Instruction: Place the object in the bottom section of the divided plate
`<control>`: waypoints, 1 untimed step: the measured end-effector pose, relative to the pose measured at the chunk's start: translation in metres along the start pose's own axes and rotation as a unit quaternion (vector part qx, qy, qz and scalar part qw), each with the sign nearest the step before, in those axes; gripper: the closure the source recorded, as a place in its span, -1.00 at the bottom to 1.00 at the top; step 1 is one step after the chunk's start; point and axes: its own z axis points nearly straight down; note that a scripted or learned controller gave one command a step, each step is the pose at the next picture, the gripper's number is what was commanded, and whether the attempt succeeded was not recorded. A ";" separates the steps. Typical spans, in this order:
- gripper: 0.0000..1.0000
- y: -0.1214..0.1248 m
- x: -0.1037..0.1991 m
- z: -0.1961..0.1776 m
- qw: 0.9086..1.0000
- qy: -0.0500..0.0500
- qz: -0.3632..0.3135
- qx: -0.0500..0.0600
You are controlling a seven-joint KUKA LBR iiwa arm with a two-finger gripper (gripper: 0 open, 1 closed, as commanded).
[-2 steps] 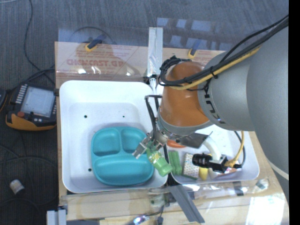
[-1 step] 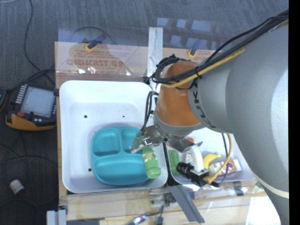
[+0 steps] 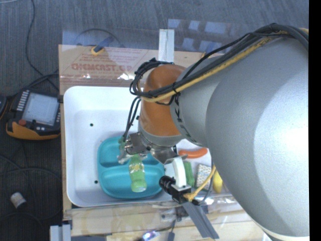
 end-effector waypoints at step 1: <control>-1.00 0.000 0.000 0.000 1.000 0.000 0.000 0.000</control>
